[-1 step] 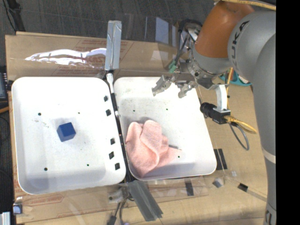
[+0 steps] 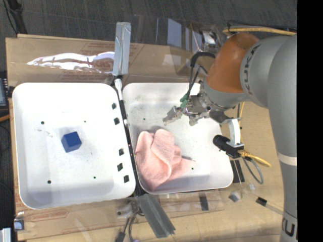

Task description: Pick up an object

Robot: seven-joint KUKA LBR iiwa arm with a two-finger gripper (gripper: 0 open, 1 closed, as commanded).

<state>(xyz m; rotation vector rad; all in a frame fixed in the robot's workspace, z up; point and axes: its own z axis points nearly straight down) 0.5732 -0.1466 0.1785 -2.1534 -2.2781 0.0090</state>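
A crumpled pink cloth [image 2: 157,156] lies in the front part of the right bin [image 2: 151,97]. A small blue cube [image 2: 71,141] sits in the left bin [image 2: 30,100], left of its middle. My gripper [image 2: 182,113] hangs over the middle of the right bin, just behind and to the right of the cloth, with its fingers spread apart and nothing between them. It does not touch the cloth.
A divider with black clips [image 2: 121,135] separates the two bins. The grey arm with its orange band [image 2: 229,64] crosses the right bin's far right corner. Brown cardboard [image 2: 60,49] lies behind the bins.
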